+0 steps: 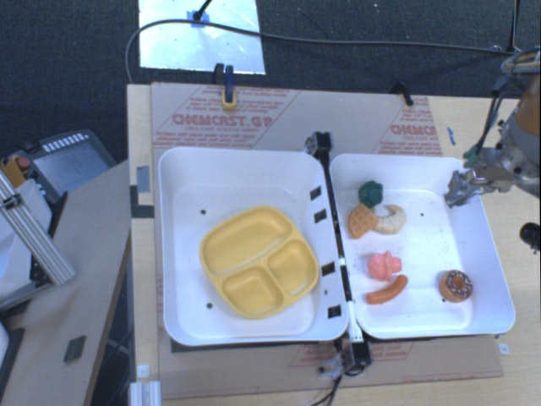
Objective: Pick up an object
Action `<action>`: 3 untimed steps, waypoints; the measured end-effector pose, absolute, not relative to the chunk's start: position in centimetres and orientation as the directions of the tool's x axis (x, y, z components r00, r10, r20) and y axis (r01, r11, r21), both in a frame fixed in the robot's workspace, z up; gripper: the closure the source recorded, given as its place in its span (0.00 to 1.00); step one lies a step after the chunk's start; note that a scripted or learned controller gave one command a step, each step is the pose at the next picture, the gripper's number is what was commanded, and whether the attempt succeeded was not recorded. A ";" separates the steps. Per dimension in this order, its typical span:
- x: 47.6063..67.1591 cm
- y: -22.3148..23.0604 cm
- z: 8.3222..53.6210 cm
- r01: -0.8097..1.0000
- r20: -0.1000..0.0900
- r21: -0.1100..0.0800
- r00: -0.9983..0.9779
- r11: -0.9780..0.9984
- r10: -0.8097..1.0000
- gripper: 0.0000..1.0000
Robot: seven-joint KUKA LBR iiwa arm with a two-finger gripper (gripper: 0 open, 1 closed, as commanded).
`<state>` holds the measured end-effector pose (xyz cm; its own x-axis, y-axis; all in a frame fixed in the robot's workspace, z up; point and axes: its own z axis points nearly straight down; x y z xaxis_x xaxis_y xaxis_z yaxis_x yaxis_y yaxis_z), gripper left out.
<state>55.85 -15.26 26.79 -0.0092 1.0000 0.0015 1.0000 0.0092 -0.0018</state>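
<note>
Two white bins sat side by side on the bench. The left bin (177, 227) held a yellow divided tray (258, 260), lying at a slant. The right bin (490, 269) held toy foods: a green piece (370, 194) at the far end, a waffle (361, 222) touching a pale pastry (390, 218) just nearer, a pink piece (384, 265) with a sausage (386, 290) just below it, and a chocolate donut (456, 286) near the right wall. The gripper (461, 189) hung over the bin's far right edge, apart from all the food.
</note>
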 end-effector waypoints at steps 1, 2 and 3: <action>56.5 -9.0 25.6 1.000 0.003 0.000 -0.011 0.011 1.000 1.00; 58.2 -3.7 25.6 1.000 0.001 0.000 -0.010 0.010 1.000 1.00; 59.4 1.8 24.0 1.000 0.002 -0.002 -0.010 0.010 1.000 1.00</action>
<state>59.43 1.76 24.03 -0.0102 0.9999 0.0017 0.9999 0.0102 -0.0019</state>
